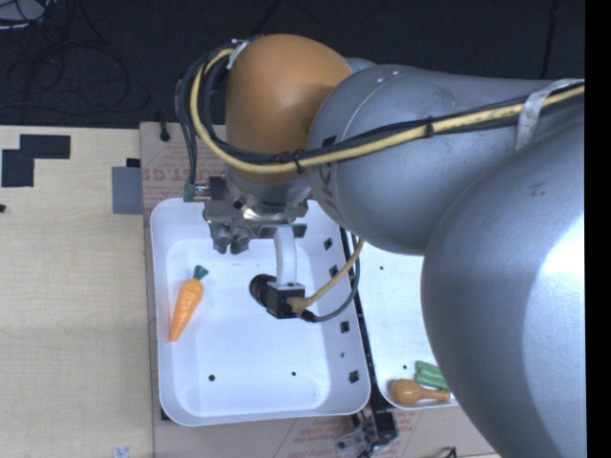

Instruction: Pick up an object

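An orange toy carrot (186, 305) with a green top lies in the left part of the left white bin (260, 375), its tip pointing toward the front. My gripper (230, 242) hangs over the back of that bin, a little behind and to the right of the carrot and apart from it. I see nothing held in it. The big grey arm with its orange band covers the back of both bins.
In the right bin (393, 289), at the front, lie a yellow-orange pear-shaped thing (416, 392) and a green thing (431, 375) beside it, partly hidden by the arm. A wooden bench top (67, 284) lies left of the bins.
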Controlling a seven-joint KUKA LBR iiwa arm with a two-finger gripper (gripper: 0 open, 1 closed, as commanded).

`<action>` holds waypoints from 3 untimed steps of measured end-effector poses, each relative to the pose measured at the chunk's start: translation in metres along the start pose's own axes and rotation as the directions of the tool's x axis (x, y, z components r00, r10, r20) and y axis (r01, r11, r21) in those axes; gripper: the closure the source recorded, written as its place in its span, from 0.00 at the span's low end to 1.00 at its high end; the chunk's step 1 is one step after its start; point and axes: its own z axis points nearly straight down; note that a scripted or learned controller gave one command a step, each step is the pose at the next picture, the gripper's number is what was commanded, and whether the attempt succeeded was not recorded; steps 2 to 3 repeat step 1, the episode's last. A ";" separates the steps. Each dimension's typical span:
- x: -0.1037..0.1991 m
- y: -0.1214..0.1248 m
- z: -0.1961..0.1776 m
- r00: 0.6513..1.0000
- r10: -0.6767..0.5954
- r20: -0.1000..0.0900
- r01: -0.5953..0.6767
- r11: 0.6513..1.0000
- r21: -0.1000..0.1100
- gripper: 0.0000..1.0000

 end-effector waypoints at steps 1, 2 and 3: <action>0.013 0.060 0.049 1.000 -0.004 0.004 0.004 1.000 0.001 1.00; 0.013 0.060 0.049 1.000 -0.004 0.004 0.004 1.000 0.001 1.00; 0.013 0.060 0.049 1.000 -0.004 0.004 0.004 1.000 0.001 1.00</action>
